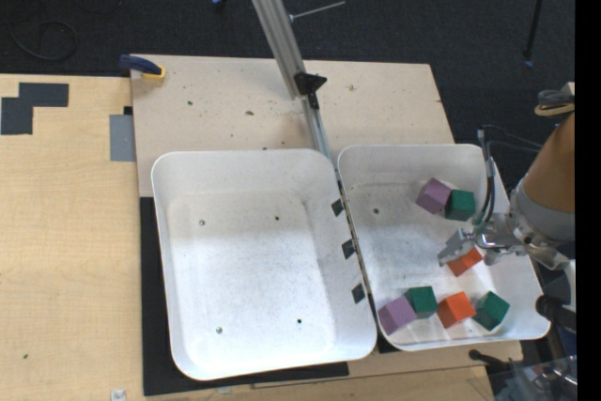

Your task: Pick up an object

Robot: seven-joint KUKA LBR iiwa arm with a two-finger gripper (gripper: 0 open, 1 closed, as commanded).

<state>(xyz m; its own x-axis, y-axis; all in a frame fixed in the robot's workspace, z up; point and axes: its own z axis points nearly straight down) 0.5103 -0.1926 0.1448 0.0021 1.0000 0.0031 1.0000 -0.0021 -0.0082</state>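
Two white bins side by side on the bench; left bin (244,249) has nothing but specks on its floor, right bin (394,174) has all the blocks. Gripper (462,254) is down inside the right bin near its right wall, with an orange-red block (465,264) right at its fingertips. Block looks tilted and sits against the fingers, but I can't tell whether it's actually pinched or just touched, and can't tell if the claw is spread or pressed together. Too small and blurred there.

Nearby clutter: purple block (433,195) touching a green block (460,204) toward the back of the bin, apart from the gripper. Along the front wall a row: purple block (397,313), green block (423,300), orange block (456,308), green block (491,310), packed close together.

Silver aluminium post (277,23) leans up from between the bins. Blue clamp (141,66) at the bench's back-left corner.

Arm (549,192) is cut off at the right edge; wrist hides part of the bin's right rim.
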